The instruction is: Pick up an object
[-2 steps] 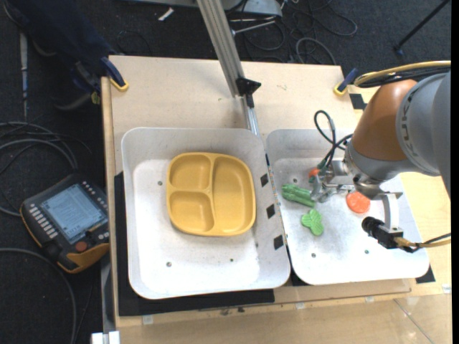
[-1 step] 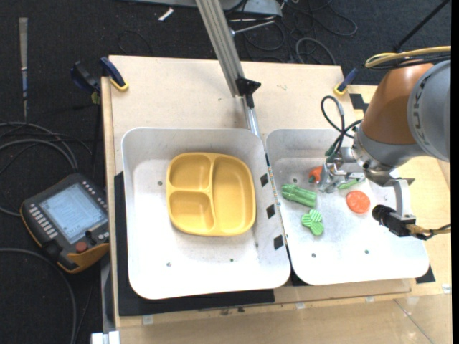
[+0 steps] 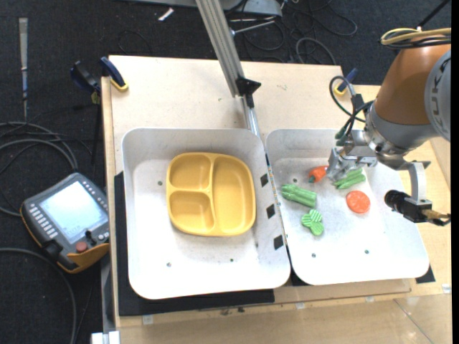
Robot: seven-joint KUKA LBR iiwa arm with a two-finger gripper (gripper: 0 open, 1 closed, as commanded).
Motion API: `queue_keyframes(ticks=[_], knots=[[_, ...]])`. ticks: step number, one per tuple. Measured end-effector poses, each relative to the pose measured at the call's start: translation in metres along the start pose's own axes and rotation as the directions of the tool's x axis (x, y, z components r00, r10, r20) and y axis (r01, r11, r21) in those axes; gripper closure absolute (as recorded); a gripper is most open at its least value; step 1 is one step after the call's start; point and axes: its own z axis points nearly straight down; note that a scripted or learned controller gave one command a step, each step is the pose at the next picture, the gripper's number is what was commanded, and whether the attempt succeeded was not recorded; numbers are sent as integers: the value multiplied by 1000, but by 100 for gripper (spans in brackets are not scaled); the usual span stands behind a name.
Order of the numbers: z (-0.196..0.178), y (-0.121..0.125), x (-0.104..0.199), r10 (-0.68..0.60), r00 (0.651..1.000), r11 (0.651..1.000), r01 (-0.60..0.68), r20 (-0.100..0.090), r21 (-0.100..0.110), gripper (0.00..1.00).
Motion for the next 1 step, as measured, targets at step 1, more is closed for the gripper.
queue_keyframes(ticks=[1], knots=[[-43, 2, 0, 0, 1000, 1000, 0, 0, 1, 100]])
